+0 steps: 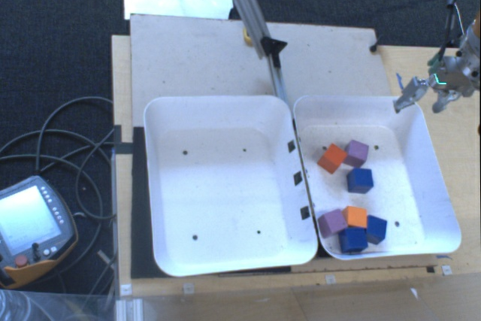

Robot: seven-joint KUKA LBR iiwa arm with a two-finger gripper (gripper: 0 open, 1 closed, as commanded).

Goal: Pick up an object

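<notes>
A: Orange, purple and blue blocks (350, 195) all lie inside the right bin (428, 154)?

B: Yes, none lifted. The hand (425, 99) hovers above that bin's far right rim, fingers spread apart, holding nothing. Reaching down and grasping remain.

At about three o'clock in your view you see the pale grey metal two-finger gripper (425, 96), its two short silvery fingers (409, 95) blunt and slightly glossy. Just behind them sits a small green-lit spot on the grey wrist housing (460, 74). From one o'clock, thin dark cables (452, 7) run down to that housing, looping once beside it.
</notes>
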